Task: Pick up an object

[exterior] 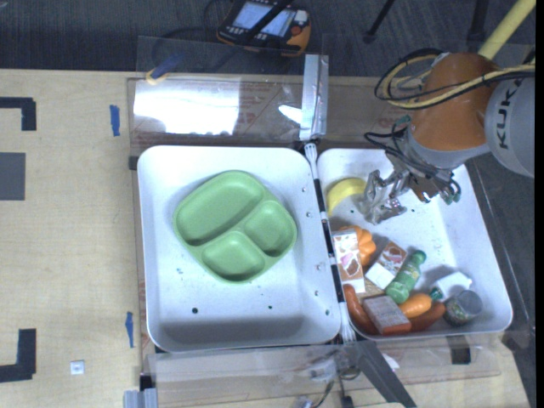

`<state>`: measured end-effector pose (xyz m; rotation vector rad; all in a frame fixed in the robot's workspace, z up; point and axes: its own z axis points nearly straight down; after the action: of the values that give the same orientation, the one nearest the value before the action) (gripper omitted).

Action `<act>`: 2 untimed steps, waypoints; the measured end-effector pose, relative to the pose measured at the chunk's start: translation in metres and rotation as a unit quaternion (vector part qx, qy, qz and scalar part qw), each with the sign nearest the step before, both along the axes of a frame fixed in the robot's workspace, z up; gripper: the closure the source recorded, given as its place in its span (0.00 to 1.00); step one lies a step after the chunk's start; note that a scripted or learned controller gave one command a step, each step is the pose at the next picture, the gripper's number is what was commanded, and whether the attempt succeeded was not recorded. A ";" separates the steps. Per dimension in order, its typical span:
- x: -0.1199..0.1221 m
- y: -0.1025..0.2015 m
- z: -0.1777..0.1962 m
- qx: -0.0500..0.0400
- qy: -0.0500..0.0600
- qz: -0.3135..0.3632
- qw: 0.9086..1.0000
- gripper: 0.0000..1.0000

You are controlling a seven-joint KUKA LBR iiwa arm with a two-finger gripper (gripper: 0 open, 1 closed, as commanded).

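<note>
My gripper (382,204) hangs over the upper left part of the right bin (476,228), its metal fingers pointing down and left. Nothing shows between the fingers. Just left of the fingertips lies a yellow round object (342,193). Below the gripper sits a pile of items: a small carton (348,255), an orange piece (365,243), a green bottle (406,276), a red-brown block (384,312), a carrot-like orange piece (422,305) and a dark can (461,306).
The left bin (170,304) holds a green divided plate (235,225). A clear plastic panel (221,104) stands behind the bins. The right half of the right bin's floor is bare white.
</note>
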<state>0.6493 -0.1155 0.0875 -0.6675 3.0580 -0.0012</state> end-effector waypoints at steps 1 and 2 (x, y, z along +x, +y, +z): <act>0.001 -0.006 0.016 0.000 0.000 -0.005 1.000 1.00; -0.023 0.051 0.099 -0.001 0.001 0.144 0.990 1.00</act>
<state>0.6266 -0.0648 0.1866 -1.1023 2.9316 -0.0005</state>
